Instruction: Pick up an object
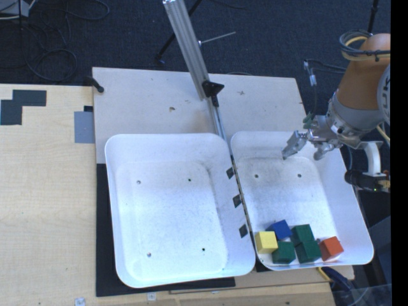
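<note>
The gripper is hanging over the far edge of the right bin, near its far right corner, and its two fingers are standing apart with nothing between them. The blocks are all lying together at the opposite end, along the near edge of the same bin: a yellow block, a blue block, two green blocks, and an orange block closest to the near right corner. So the things to pick are lying toward the near edge from the gripper, well apart from it, with the bare floor of the bin between them. I am judging that the coming move is needing a travel along the bin toward its near edge, and then a descent. The blocks are touching each other in a tight group, so the fingers may be finding little room to close around one; the orange block at the end of the row is looking the most free. The left bin is lying beside, across the divider.
</note>
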